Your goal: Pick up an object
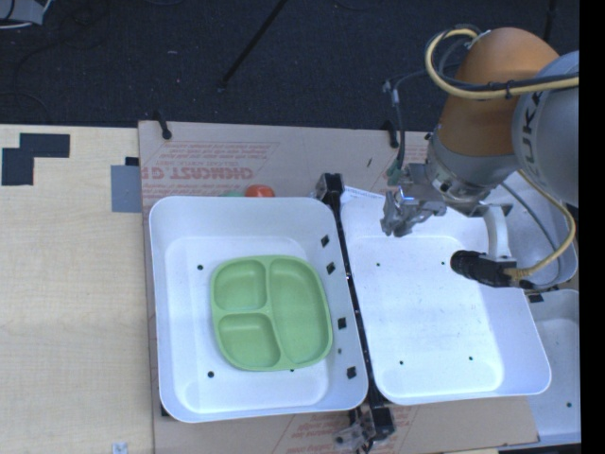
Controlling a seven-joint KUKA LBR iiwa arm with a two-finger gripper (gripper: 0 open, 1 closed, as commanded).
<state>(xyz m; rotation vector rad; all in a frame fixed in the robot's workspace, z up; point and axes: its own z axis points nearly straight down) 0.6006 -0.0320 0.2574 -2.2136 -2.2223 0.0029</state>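
Tray: green divided tray [271,312], centre of left bin [180,253], untouched.
Pincer: pincer [405,218], right bin's [444,367] 12 o'clock rim; grip state indiscernible.
Progress: pick not yet made.

Green 3-compartment plate [271,312] lies flat in left bin [180,253]

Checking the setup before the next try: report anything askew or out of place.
The green divided plate lies a little askew in the left bin. A small red-orange object sits outside that bin, behind its far rim. The gripper hovers over the right bin's far edge.
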